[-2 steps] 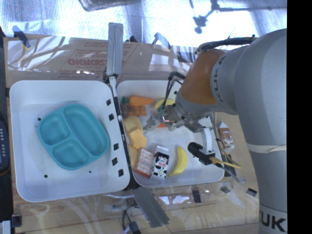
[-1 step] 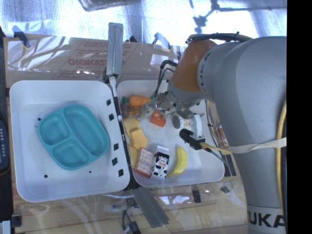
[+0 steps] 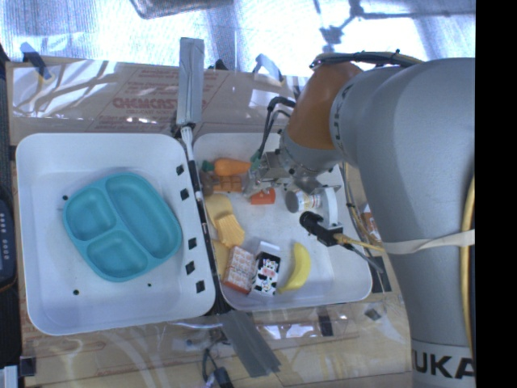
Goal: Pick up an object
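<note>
Tool point(image 3: 260, 176) hangs low in right bin point(image 3: 343, 285), just beside orange piece point(image 3: 262, 197); finger spread cannot be told.

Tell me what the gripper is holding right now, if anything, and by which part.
It cannot be told. The gripper is down in the right bin among the toy food, but the wrist blocks any view of a hold.

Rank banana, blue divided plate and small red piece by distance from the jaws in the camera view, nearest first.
Gripper sits over the right bin's upper part.
1. Small red piece, just below the gripper.
2. Banana, lower in the same bin.
3. Blue divided plate, in the left bin.
</note>
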